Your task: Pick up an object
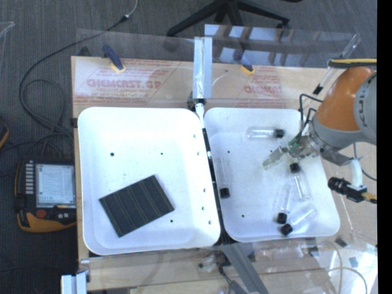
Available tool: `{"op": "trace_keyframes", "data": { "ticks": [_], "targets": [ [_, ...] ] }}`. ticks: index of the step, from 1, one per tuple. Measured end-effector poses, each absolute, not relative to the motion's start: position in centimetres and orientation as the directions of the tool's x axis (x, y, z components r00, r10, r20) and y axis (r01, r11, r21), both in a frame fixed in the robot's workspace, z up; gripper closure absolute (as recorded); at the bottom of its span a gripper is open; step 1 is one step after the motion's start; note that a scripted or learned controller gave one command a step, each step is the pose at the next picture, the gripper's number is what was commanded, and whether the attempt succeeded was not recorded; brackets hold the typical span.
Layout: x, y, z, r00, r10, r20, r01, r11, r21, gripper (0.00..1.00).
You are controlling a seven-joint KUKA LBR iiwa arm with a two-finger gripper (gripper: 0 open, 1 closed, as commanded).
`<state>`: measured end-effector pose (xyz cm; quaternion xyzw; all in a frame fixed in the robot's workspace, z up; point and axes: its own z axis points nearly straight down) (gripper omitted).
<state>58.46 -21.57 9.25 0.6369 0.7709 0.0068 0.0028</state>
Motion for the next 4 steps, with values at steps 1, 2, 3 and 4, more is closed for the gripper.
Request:
{"op": "trace_keyframes", "data": {
  "ticks": [1, 2, 3, 4],
  "targets": [
    [49.4, -21.8, 9.4, -0.305, 0.952, -0.004, 0.952, 0.305, 0.021, 0.00],
    [49.1, -20.3, 9.2, -0.368, 0.930, -0.019, 0.929, 0.369, 0.017, 0.00],
    [49.0, -16.8, 9.1, -0.439, 0.898, -0.020, 0.898, 0.439, 0.013, 0.00],
    [49.1, -11.5, 9.1, -0.454, 0.891, -0.017, 0.891, 0.454, 0.016, 0.00]
  ]
}}
